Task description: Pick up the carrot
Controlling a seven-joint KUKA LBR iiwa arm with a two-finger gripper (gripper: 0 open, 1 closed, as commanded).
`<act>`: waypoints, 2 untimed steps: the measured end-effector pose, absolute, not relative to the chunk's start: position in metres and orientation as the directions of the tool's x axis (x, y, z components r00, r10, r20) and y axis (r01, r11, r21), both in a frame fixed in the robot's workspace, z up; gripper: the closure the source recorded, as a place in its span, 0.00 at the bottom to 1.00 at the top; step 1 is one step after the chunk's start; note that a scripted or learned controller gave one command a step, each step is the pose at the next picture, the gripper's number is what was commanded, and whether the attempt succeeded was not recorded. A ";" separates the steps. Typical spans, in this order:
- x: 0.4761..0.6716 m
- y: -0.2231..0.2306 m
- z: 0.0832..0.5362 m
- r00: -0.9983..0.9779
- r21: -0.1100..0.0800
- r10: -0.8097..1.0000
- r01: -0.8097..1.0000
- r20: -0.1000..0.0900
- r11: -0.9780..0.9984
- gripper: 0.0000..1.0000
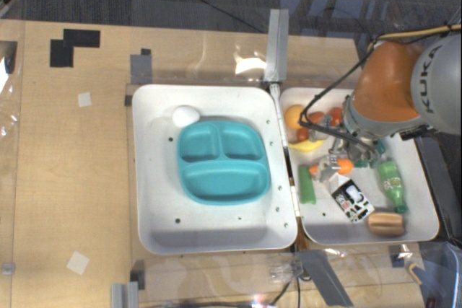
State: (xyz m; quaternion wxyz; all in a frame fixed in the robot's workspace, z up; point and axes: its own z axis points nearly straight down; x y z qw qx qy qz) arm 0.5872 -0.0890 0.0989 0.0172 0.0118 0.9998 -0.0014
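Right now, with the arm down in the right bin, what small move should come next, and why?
Probably a short descent straight onto the carrot. The tool sits right at the carrot's orange body, with a green piece on its left and the green bottle on its right, so any sideways shift risks bumping them.

The grey arm (433,83) reaches in from the right, and its orange band (386,83) sits over the far right part of the right bin. Below the band the wrist points down into that bin, with the gripper (339,164) low near the bin's middle. Its fingers are too blurred and crowded to read.
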 end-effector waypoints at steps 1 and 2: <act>0.544 -0.100 0.090 -0.996 0.000 0.088 0.088 -0.017 0.996 0.00; 0.558 -0.088 0.090 -0.870 0.005 0.493 0.493 -0.012 0.870 0.00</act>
